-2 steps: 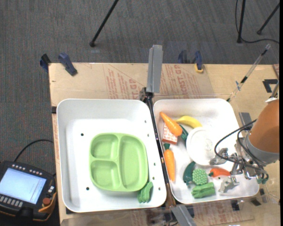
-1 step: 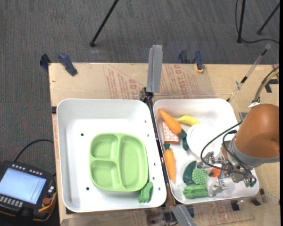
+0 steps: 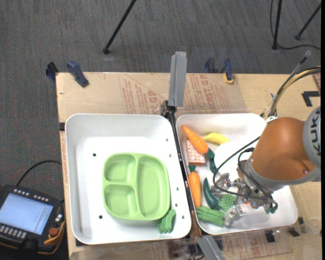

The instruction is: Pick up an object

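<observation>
A: What lies in the right bin [image 3: 260, 121]?

B: Toy food. One carrot [image 3: 195, 138] slants along the left wall near the top, with a banana [image 3: 216, 138] just beside it. A second carrot [image 3: 195, 188] stands lower down, and a small printed card [image 3: 195, 154] sits between the two. Green pieces crowd the lower left: a dark pepper [image 3: 208, 195] and a ridged pod [image 3: 210, 215] by the front wall.

A: And the hand [image 3: 239, 199]?

B: It hangs low over that bin, under the orange band [image 3: 283, 148], near the green pieces (metal and cables tangle there). I cannot tell how far apart its fingers stand, or whether it touches anything.

A: The left bin [image 3: 81, 145]?

B: A green divided plate [image 3: 136, 186] lies in it, and a small green toy [image 3: 167, 221] rests just beside the plate's lower right corner.
</observation>
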Robot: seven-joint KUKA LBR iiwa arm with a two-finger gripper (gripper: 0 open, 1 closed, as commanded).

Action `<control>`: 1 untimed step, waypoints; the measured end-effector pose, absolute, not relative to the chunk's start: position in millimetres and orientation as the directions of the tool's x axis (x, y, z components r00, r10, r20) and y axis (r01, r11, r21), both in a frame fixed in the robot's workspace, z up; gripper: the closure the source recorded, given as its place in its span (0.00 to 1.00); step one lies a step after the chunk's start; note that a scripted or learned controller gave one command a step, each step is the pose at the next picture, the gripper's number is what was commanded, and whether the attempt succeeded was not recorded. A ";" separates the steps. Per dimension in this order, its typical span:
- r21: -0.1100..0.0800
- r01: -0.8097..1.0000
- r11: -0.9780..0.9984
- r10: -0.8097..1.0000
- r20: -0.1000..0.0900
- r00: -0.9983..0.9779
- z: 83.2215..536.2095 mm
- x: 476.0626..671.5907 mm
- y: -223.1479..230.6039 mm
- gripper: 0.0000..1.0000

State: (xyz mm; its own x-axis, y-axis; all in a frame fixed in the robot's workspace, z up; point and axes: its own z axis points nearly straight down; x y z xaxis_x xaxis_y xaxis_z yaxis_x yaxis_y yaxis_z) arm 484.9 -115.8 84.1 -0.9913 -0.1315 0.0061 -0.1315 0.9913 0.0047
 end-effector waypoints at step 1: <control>0.003 -0.122 0.993 -0.122 0.004 -0.993 84.5 515.3 -82.5 0.00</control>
